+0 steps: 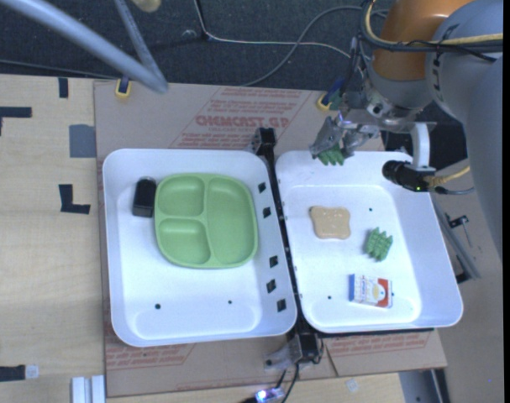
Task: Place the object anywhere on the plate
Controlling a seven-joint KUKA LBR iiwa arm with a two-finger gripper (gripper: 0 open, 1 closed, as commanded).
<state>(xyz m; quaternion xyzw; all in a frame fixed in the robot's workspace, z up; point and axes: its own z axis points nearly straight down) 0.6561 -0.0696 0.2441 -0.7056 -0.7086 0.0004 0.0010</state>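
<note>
A green divided plate (207, 221) lies in the left bin (133, 309). My gripper (333, 145) hangs over the back left corner of the right bin (423, 309), well to the right of the plate. A small green leafy object (328, 154) sits between its fingertips, and the fingers are shut on it. It appears lifted just above the bin's rim.
A black block (144, 197) rests against the plate's left edge. The right bin holds a slice of toast (330, 222), another green piece (377, 243) and a small red, white and blue carton (370, 290). A black divider (276, 225) runs between the bins.
</note>
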